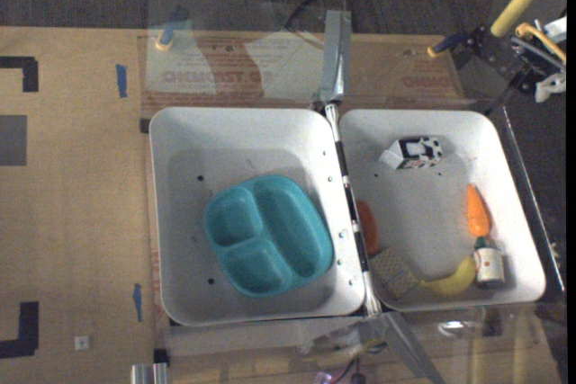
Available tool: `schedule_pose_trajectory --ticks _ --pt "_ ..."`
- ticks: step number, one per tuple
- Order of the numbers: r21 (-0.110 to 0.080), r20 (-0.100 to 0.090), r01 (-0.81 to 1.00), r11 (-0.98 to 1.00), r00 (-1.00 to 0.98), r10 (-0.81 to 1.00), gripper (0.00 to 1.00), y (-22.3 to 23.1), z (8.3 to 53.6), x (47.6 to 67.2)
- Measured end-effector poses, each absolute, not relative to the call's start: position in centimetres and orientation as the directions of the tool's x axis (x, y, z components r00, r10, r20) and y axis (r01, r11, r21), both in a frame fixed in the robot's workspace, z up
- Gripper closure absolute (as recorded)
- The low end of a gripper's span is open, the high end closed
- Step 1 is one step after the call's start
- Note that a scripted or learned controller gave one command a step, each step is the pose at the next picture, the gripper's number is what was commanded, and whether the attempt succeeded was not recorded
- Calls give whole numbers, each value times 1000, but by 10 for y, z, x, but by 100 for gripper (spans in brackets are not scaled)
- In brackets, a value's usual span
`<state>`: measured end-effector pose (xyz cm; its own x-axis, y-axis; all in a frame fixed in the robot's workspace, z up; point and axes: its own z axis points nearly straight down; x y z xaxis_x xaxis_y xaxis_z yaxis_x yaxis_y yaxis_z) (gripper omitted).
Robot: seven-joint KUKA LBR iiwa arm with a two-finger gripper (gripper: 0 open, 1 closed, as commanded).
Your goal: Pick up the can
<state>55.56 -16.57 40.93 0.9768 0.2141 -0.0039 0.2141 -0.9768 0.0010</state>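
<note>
Plainly, in the camera view the can (489, 265) lies in the near right corner of the right bin (504, 135), a small cylinder with a pale label and a dark end, apparently on its side or tilted, though it is too small to tell which. It sits just beside the tip of the banana (453, 280), possibly touching it, and the near end of the carrot (477, 212) points at it from the far side. I judge it stiff, light and smooth-walled, so it may roll or slip if pinched off-centre; the best hold looks to be across the round body at mid-length, fingers closing on the curved sides. Room is tight: the bin's right wall and near wall crowd two sides, and the banana blocks the left, so an approach from above seems safest. The middle of this bin is bare and offers space, with a black and white carton (416, 151) at the far wall and a sponge (393, 271) near the divider. The left bin (180, 139) holds a teal divided plate (267, 235). The gripper's state I cannot tell.
</note>
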Motion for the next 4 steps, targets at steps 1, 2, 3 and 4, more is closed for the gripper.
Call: schedule_pose_trajectory --ticks 1,2,3,4 --pt "-2 -5 211 -978 978 211 0 -113 309 634" --pt "-2 -5 259 -966 966 259 0 -47 195 635" --pt "-3 -8 248 -969 969 248 100 -54 202 635" --pt "-3 -7 305 -952 952 305 100 -56 227 574"
